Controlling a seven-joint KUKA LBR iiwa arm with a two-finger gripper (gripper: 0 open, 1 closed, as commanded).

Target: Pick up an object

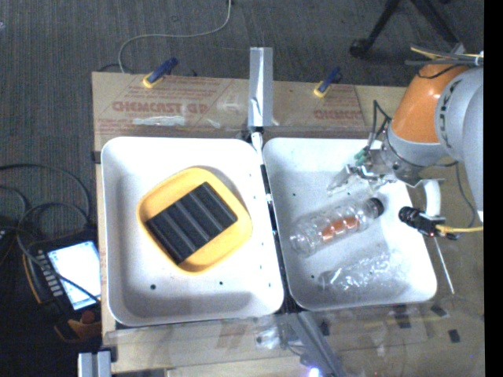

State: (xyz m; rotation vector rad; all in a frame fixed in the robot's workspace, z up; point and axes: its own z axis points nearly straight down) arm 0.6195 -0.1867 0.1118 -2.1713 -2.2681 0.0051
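Gripper (pixel 351 173) state unreadable (can't tell if open or holding anything). Risk: clear plastic bottle with dark cap (pixel 336 226) rolls away; crinkled clear wrap (pixel 357 271) slips.

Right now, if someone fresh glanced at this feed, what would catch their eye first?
Probably the yellow tray with its dark ribbed centre, lying at a slant in the left bin. Next, the arm with its orange band, reaching in over the right bin, above its far right corner. Below it lies a clear bottle with something orange inside, and crumpled clear plastic nearer the front.
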